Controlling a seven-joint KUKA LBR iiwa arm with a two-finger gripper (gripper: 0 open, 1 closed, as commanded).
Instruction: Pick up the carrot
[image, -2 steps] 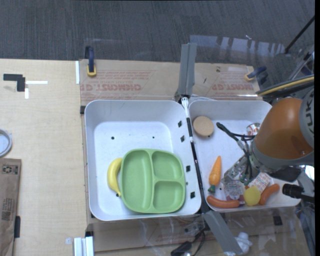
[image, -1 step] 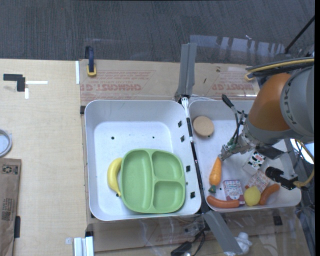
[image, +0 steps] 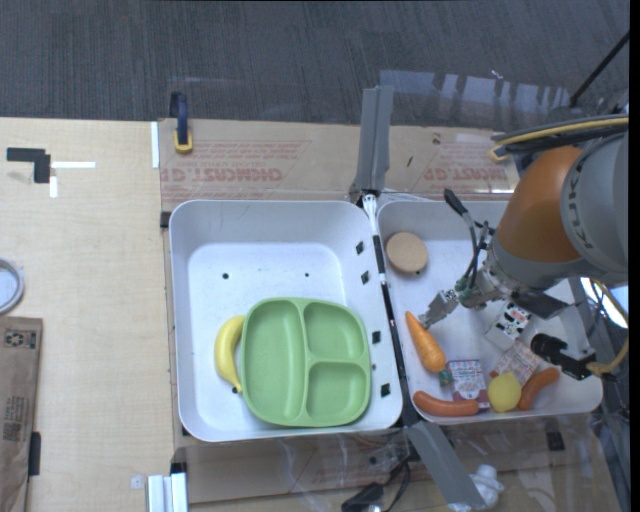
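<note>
The carrot (image: 426, 342) looks light, stiff and smooth; its thicker middle suits a grasp. The gripper (image: 443, 305), at its one o'clock, appears empty, its opening unclear.

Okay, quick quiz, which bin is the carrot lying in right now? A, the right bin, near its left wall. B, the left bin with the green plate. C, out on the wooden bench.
A: the carrot lies in the right bin close to its left wall, below the round tan disc.

Pale wooden bench (image: 80, 260) before dark grey carpet (image: 250, 50).
</note>
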